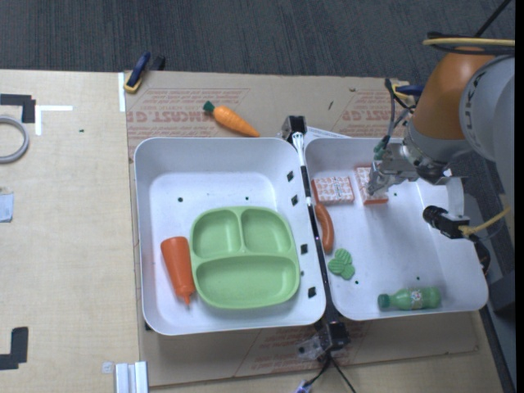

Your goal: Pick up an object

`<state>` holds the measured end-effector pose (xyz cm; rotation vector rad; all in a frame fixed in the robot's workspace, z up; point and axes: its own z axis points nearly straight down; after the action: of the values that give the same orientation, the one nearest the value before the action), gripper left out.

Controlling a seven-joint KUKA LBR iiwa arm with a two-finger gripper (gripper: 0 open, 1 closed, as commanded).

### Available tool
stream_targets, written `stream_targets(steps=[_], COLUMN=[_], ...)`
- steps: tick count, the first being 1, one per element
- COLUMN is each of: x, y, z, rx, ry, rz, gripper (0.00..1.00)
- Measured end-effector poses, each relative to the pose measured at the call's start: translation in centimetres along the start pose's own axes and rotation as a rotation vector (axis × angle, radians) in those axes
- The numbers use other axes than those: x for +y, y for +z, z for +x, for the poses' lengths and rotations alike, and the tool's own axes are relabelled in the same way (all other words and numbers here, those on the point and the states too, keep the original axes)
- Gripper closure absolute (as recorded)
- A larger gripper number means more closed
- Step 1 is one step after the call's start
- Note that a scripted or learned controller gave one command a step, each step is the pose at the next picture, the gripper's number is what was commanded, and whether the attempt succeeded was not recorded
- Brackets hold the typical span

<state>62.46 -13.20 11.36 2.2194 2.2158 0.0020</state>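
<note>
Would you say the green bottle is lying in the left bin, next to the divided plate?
No, the green bottle lies on its side in the right bin, while the divided plate sits in the left bin.

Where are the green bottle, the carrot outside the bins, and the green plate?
green bottle [410, 299]: camera view, middle of its body.
carrot [234, 120]: camera view, orange body.
green plate [245, 257]: camera view, centre divider.

A toy carrot [232, 119] lies on the cardboard sheet [176, 105] just beyond the left bin's far edge — outside both bins. A blue clamp [137, 71] grips the cardboard's far-left corner. On the bench [57, 244], a grey ring [11, 140] sits at the left edge, with black tape marks [18, 107] near it.
</note>
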Motion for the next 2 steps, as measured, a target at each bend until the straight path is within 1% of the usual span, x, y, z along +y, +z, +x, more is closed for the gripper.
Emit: stream_targets(steps=[1, 2], x=[0.0, 2.7], y=[0.0, 1.4], z=[0.0, 0.0], rx=[0.000, -0.004], ry=[0.000, -0.408], rz=[0.000, -0.008], gripper=[0.00, 0.00])
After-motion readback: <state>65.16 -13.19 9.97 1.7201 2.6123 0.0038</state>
